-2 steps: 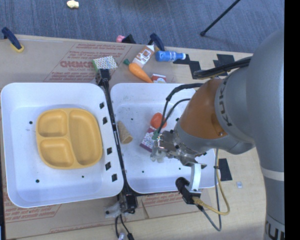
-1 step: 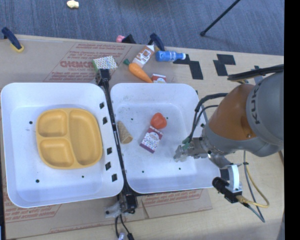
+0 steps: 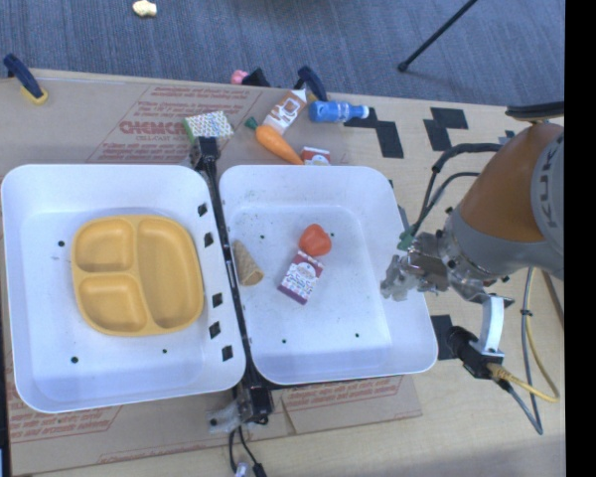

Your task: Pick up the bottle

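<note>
Nothing is seen held by the gripper [image 3: 395, 278]; its opening cannot be told. With the bottle [image 3: 306, 265] just left of it, the neighbouring cone [image 3: 246, 262] could be grabbed instead.

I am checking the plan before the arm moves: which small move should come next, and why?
Probably shift the gripper left into the right bin, toward the bottle. The gripper sits at that bin's right rim, apart from the bottle lying mid-bin.
</note>
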You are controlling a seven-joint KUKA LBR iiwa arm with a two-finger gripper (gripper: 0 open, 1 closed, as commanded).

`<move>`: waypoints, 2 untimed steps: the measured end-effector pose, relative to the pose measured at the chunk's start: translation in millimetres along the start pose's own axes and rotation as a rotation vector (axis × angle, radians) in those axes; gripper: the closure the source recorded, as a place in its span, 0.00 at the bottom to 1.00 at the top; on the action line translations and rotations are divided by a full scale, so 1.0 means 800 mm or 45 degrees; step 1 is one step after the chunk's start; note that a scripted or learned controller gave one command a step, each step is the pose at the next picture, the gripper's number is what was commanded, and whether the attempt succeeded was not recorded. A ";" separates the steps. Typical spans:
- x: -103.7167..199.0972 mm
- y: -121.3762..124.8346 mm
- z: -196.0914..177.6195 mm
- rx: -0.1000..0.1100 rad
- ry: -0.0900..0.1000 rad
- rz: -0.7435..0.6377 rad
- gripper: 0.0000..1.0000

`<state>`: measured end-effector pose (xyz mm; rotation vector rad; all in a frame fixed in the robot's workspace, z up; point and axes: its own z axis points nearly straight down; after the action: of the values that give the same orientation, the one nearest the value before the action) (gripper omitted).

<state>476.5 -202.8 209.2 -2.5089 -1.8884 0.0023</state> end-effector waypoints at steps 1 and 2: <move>0.095 -0.028 0.074 0.005 0.002 0.059 1.00; 0.073 -0.022 0.110 0.005 0.002 0.012 1.00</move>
<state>475.5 -142.0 121.3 -2.5139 -1.8744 0.0040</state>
